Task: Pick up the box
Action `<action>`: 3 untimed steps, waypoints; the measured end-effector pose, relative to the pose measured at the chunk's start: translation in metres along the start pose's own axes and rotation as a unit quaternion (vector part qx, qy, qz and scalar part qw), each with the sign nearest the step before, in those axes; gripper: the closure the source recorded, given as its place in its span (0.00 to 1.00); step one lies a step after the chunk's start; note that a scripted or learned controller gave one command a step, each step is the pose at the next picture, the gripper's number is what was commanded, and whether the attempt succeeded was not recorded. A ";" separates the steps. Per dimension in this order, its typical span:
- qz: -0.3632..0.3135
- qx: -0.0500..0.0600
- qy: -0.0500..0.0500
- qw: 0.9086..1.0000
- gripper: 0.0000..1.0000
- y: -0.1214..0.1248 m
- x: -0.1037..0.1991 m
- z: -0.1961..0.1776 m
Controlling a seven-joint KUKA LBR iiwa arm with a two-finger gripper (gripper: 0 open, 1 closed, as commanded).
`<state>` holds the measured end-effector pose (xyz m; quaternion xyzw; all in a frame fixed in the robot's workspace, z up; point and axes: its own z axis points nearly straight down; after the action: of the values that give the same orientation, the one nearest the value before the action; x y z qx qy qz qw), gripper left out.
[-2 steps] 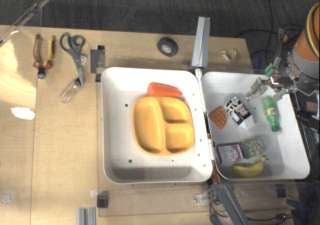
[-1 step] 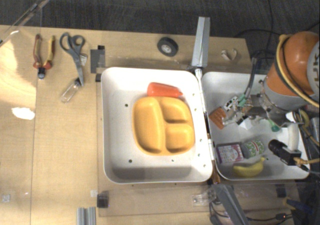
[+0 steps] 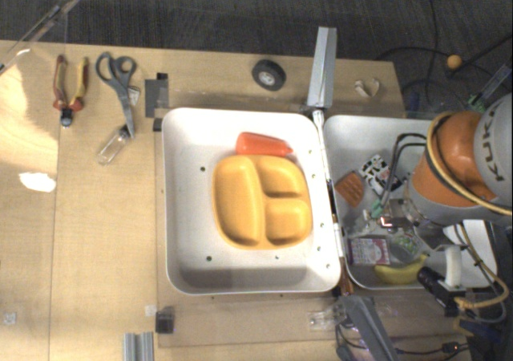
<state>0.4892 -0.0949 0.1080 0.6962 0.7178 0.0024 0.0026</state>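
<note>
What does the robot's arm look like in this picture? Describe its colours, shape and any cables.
The arm is a thick, rounded body in grey, with a broad orange band wrapped around it above the wrist. Thin black cables loop along its left side, down toward the wrist. A white part shows below it.

The box is small and flat, purple and white with print on its top face. It lies flat in the right bin, near its front-left corner.
</note>
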 end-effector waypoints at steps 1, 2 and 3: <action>-0.071 -0.005 -0.003 0.997 0.00 0.002 0.007 0.017; 0.108 -0.004 0.000 0.994 0.00 0.049 -0.009 0.019; -0.032 -0.002 -0.001 0.999 0.00 0.102 -0.005 0.020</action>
<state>0.5910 -0.0964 0.0892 0.6728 0.7398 0.0032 0.0052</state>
